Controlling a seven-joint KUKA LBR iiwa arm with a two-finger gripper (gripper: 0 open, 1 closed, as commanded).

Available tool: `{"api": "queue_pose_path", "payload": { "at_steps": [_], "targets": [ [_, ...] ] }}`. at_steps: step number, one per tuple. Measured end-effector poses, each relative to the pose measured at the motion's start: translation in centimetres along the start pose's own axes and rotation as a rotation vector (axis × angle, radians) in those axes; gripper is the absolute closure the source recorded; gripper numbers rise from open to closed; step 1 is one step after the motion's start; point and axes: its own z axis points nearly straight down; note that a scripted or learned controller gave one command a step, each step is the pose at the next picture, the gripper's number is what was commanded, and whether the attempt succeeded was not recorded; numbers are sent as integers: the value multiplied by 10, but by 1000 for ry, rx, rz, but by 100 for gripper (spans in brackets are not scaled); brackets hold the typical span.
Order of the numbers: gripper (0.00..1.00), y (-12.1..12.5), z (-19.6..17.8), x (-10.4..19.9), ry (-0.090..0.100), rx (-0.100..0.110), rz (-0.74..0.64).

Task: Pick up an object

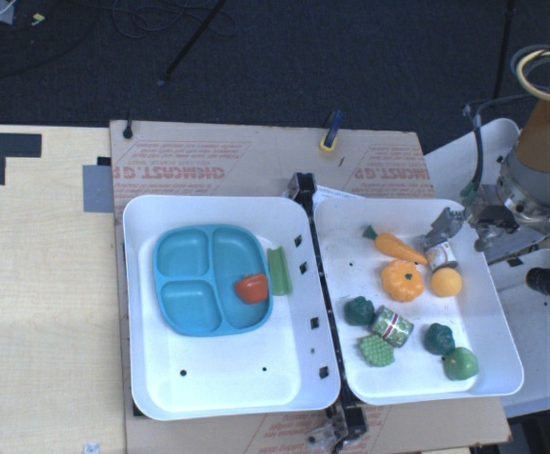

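My gripper (469, 233) hangs over the right side of the right bin (502, 348), open, with nothing between its fingers. Just below its left finger (442, 225) lies a small silver can (440, 253). Around it are a carrot (398, 247), an orange pumpkin (402, 280) and a yellow lemon (446, 282). Lower in the bin sit a dark green broccoli (358, 310), a green-labelled can (391, 326), a green textured piece (377, 350), another dark green piece (438, 339) and a green apple (460, 363).
The left bin (218, 386) holds a blue divided plate (204, 282) with a red tomato (251, 288) on its right edge and a green bar (278, 270) beside it. Black clips (303, 189) join the bins. Cardboard lies beneath them.
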Motion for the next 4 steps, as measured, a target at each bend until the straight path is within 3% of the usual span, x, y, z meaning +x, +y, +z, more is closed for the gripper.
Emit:
{"api": "queue_pose_path", "payload": {
  "at_steps": [1,3,4],
  "targets": [
    [0,2,-7,0,-3,-13,-1],
    [0,4,115,6,-1,-7,-3],
    [0,6,154,13,6,-8,-6]
  ]
}}
